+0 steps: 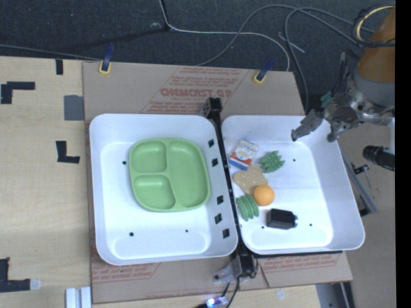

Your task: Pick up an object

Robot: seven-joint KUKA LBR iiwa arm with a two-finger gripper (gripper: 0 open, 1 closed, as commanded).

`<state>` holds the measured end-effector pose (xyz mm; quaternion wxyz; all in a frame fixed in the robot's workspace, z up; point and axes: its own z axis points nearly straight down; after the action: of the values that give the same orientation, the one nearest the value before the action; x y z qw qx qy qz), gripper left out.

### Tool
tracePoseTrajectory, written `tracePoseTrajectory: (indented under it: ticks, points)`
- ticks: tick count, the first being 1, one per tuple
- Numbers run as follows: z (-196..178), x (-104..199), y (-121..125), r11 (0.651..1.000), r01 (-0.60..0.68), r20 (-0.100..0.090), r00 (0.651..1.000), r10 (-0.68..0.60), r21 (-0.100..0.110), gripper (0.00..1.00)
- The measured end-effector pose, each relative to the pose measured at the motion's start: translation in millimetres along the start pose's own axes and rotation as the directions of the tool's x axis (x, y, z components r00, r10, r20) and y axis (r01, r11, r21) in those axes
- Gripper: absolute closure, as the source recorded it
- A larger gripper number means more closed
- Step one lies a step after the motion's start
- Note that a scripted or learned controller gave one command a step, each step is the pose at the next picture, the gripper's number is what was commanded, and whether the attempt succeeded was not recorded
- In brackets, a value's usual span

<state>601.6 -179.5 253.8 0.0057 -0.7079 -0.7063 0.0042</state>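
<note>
- The arm [377,56] comes in at the upper right, and its upper part is cut off by the edge of the view.
- The gripper [319,128] hangs over the far right corner of the right bin [334,191]; its two dark fingers are spread apart with nothing between them.
- The fingertips are small and dark against the bin rim, so their exact height above the bin is hard to judge.
- The orange ball [263,194] lies in the right bin, near its left wall, well apart from the gripper and nearer the camera than it.
- The ball is round, plain orange, and touches a tan flat piece [247,179] just behind it.
- Beside the ball toward the front sits a black block [281,219]; its shape is hard to make out beyond a dark oblong.
- A green ridged piece [247,207] lies left of the ball against the bin's left wall, and a green leafy piece [272,161] lies behind the ball, the closest of these things to the gripper.
- A small white packet [244,153] with red and blue print lies behind the tan piece; its print cannot be read.
- The left bin [109,172] holds a green divided plate [170,174], flat in the middle.
</note>
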Motion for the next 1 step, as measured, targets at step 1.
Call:
tracePoseTrajectory:
  ticks: [1]
  points:
    - [-8.1,0.6,2.2,1.0,0.003,0.003,1.0,-0.003,-0.013,0.0]
